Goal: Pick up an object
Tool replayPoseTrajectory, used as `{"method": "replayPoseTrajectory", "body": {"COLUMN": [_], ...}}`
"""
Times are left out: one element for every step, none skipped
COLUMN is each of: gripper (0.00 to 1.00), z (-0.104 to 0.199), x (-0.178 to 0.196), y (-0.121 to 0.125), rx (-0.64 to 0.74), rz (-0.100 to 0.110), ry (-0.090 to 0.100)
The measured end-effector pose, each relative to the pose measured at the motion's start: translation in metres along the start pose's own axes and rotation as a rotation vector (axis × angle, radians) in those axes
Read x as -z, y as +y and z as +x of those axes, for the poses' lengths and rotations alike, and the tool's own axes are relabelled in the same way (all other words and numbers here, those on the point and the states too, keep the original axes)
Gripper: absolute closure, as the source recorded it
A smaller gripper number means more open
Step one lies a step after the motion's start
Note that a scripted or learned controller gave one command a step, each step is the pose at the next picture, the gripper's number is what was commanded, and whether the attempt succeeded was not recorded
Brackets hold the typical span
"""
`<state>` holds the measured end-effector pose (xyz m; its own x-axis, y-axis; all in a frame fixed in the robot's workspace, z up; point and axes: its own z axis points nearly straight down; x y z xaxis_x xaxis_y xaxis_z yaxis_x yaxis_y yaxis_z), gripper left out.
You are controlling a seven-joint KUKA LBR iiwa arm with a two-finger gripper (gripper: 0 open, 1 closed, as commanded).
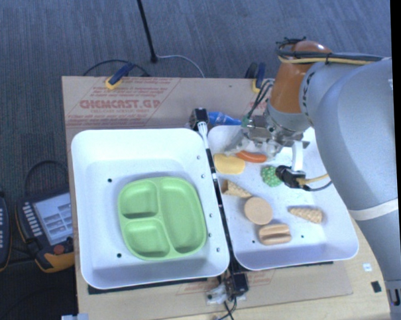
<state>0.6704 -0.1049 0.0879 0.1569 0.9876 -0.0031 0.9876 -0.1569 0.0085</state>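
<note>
The right bin (337, 239) holds several toy foods. A yellow piece (228, 165) lies at its far left, and an orange-red sausage-like piece (254, 157) lies beside it. A green broccoli (272, 176) sits mid-bin, with a small cone (237, 189) to its left. Toward the near side are a round tan disc (258, 210), a hot dog (275, 234) and another cone (307, 215). My gripper (261, 143) hangs low over the bin's far end, just above the orange-red piece, and the arm's body hides part of it.
The left bin (95, 167) holds a green divided plate (162, 216). A black clamp (200, 119) and a blue object (222, 118) sit at the bins' far junction. The arm's big grey link (359, 136) covers the right bin's far right side.
</note>
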Motion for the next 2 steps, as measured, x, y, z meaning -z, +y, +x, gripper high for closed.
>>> {"method": "replayPoseTrajectory", "body": {"gripper": [0.0,0.0], "z": [-0.036,0.005], "x": [0.001,0.001], "y": [-0.016,-0.002], "rx": [0.514,0.378], "rz": [-0.003,0.004], "ry": [0.002,0.003]}}
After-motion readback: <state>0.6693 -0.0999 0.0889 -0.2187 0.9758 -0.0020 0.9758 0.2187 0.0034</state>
